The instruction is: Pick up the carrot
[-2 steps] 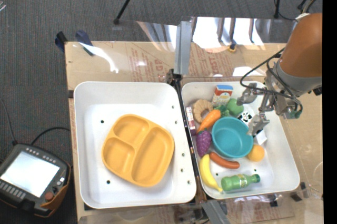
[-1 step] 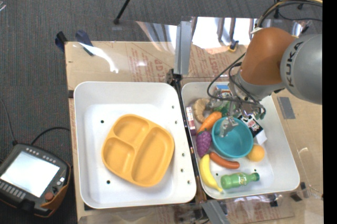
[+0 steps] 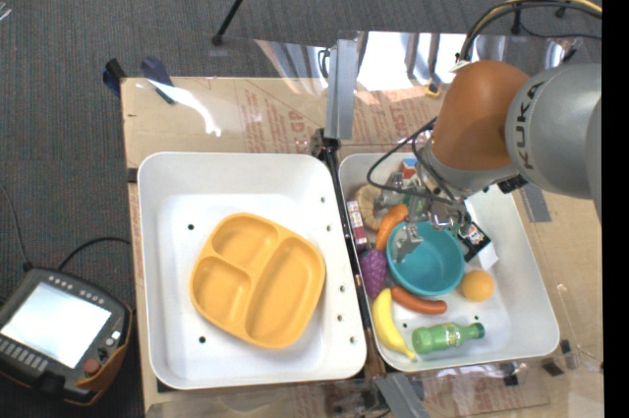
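Even, bright overhead light; strong glare on clear sheet (image 3: 393,67) behind the bins; soft shadows, slightly soft focus overall.

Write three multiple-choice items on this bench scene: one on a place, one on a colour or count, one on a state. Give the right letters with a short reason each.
1. Where does the yellow divided plate lie?
A. In the left bin
B. In the right bin
C. On the floor

2. What colour is the bowl?
A. Red
B. Teal
C. White

3. How does the green bottle rest?
A. Upright
B. Lying on its side
C. Inside the bowl

Answers:
1 A: the plate sits on the floor of the left bin, apart from the other things.
2 B: the bowl in the right bin, beside the carrot, is teal.
3 B: the bottle lies flat near the banana, cap pointing right.
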Controlling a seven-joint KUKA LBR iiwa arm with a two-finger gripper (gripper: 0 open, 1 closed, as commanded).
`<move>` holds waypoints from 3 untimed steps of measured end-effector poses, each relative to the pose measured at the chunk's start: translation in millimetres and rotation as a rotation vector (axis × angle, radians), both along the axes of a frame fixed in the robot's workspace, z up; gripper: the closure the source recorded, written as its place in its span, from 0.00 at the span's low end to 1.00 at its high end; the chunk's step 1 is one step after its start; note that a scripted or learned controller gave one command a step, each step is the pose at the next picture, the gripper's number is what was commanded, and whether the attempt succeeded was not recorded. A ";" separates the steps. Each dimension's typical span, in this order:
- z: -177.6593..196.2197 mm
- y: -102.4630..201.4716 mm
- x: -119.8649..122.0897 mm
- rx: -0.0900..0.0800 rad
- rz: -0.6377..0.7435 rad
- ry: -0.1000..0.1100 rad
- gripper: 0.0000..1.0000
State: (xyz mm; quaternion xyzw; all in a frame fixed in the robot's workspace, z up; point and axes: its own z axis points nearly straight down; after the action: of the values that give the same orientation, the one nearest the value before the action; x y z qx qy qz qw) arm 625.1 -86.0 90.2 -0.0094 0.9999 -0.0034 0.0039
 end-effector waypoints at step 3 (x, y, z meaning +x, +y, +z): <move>10.1 2.9 -56.5 0.003 -0.152 0.000 1.00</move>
State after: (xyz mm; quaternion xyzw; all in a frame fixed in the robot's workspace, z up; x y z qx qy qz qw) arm 568.6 -83.1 100.3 0.0667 0.9978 -0.0021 0.0035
